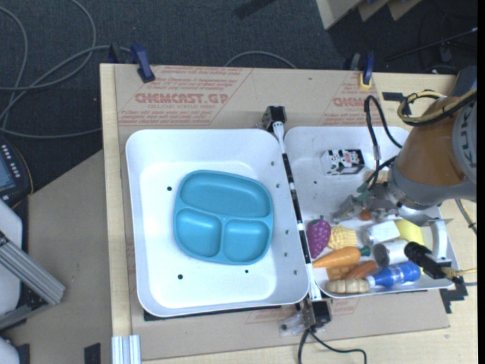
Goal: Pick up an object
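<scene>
Right bin: white shallow plastic bin, toy food pile
Claw: metal two-finger gripper over pile, open-or-closed unclear
Left bin: blue three-compartment plastic plate

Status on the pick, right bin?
Gripper low in right bin, fingers unclear. Nothing seen held. Toy carrot, corn, purple grapes clustered beside it. Blue divided plate in left bin.

tray: glossy blue plastic | bins: smooth white plastic
</scene>
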`<state>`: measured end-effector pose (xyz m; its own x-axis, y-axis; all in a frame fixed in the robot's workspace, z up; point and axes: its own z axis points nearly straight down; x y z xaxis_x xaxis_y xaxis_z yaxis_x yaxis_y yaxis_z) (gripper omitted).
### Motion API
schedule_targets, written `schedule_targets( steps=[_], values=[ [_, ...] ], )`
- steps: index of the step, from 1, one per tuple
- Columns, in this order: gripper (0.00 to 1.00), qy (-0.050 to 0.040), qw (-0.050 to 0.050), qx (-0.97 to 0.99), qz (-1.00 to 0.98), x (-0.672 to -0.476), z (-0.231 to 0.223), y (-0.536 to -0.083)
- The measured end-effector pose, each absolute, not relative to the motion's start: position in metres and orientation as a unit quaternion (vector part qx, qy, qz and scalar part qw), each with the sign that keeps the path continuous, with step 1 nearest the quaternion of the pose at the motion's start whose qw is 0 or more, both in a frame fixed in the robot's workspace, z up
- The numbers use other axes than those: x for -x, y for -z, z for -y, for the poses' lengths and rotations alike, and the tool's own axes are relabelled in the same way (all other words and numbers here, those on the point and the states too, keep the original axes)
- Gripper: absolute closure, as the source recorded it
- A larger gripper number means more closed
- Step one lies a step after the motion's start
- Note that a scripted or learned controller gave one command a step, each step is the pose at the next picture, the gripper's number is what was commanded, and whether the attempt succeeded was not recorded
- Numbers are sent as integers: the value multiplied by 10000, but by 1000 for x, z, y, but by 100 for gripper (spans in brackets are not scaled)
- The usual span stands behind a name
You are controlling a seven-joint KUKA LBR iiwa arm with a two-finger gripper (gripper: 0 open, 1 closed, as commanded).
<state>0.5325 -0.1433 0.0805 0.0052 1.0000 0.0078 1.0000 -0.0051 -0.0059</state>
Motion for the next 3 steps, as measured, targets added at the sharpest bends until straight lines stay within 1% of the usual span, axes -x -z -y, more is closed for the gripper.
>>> schedule_targets(
  steps=[1, 2, 3],
  values=[
    [0, 58, 68, 7015, 7126, -492, 183, -87],
    [0, 23, -21, 7044, 7098, -555, 146, -85],
    [0, 14, -20, 7056, 7087, -609, 136, -85]
  ],
)
